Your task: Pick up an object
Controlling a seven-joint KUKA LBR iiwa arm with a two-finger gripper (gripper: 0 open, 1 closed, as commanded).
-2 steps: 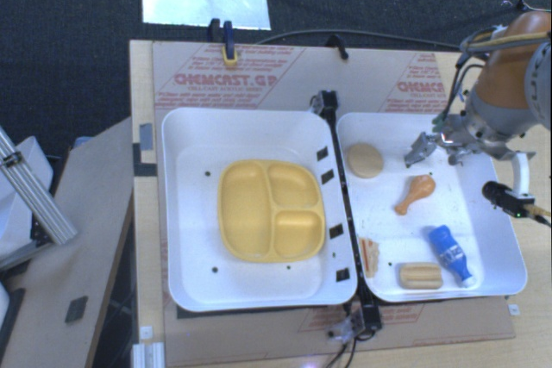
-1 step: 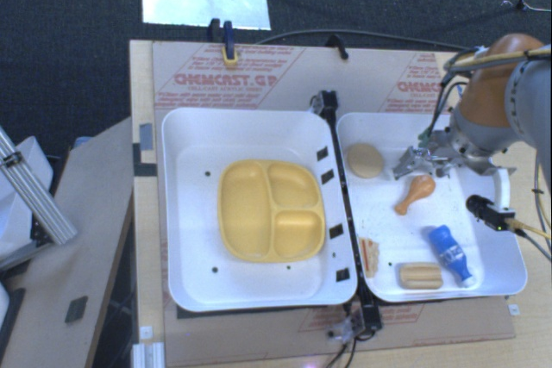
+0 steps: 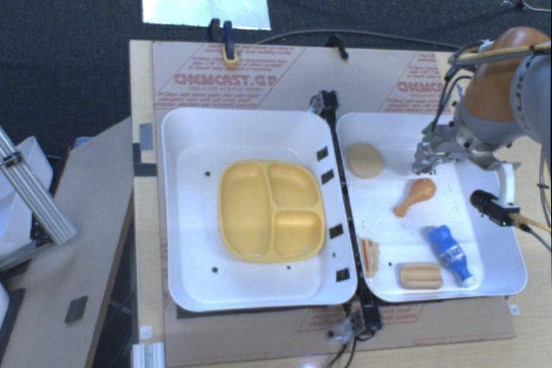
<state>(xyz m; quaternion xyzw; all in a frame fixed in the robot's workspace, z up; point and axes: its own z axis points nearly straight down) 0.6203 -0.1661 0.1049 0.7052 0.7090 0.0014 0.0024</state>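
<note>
Gripper: metal two-finger gripper [image 3: 429, 158] is seen right of centre, low over the right white bin [image 3: 492, 276]; jaw state cannot be told.
Nearest object: orange-brown toy drumstick [image 3: 415, 196], lying just below it.
Left bin: yellow compartment plate [image 3: 270, 210].

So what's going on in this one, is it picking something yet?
Not yet, it seems. The arm's hand hangs over the right bin, just above the toy drumstick. A round bun, blue bottle, bread roll and bacon strip lie around. A yellow divided tray sits in the left bin.
</note>
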